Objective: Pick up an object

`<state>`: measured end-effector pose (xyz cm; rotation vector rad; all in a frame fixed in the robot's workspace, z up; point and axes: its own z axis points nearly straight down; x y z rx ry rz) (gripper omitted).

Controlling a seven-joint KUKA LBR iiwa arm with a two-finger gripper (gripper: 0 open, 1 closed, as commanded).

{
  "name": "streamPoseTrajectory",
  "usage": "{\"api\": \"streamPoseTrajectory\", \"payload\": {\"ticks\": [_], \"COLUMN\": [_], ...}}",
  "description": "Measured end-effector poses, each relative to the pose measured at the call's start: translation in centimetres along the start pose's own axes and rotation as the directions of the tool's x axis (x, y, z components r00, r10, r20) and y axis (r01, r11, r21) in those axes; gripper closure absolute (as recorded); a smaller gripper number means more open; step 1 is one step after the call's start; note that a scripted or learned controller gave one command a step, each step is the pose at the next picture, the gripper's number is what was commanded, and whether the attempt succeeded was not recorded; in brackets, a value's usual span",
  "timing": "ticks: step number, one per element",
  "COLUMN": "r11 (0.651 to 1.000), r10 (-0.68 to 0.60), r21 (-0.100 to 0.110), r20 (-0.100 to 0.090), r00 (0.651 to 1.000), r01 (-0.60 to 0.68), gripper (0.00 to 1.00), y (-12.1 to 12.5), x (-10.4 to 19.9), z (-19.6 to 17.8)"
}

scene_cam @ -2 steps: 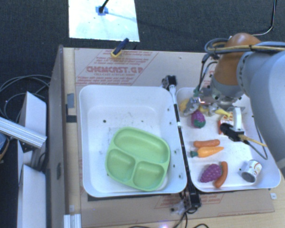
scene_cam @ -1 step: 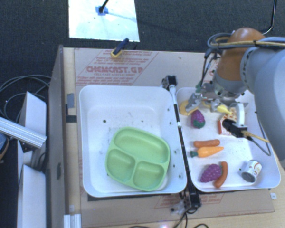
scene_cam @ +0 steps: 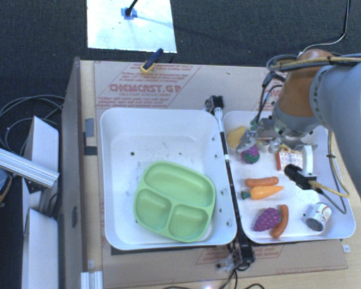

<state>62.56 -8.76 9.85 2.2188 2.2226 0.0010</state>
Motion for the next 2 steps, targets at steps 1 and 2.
{"api": "streamPoseTrajectory", "payload": {"ticks": [1, 2], "r11": [1.0, 1.0], "r10": [-0.002, -0.003], "r21": [0.0, -0.002], "r20": [0.0, 0.0], "r00": [1.0, 1.0], "r01": [0.002, 0.003], "gripper": [0.0, 1.0], "y": [0.4, 0.5], "x": [0.3, 0.3], "z": [1.4, 0.3]}}
